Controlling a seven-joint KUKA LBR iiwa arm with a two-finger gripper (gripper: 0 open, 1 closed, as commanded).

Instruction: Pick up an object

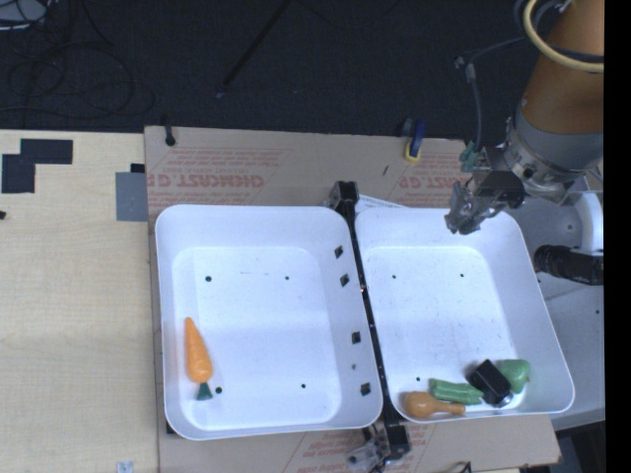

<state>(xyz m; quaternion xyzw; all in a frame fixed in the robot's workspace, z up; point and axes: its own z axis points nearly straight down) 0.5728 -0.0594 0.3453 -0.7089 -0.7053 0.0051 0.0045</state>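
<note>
Hovering gripper (pixel 463 223) at right bin (pixel 463 294) far rim | finger gap unclear | carrot (pixel 197 353) by left wall

Hand (pixel 463 220) low, tilted left

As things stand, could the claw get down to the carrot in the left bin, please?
Probably yes. The carrot lies alone by the left wall of the left bin, with nothing over it. The claw hangs above the right bin's far edge, so it must cross the divider, and the wall may crowd a finger.
</note>
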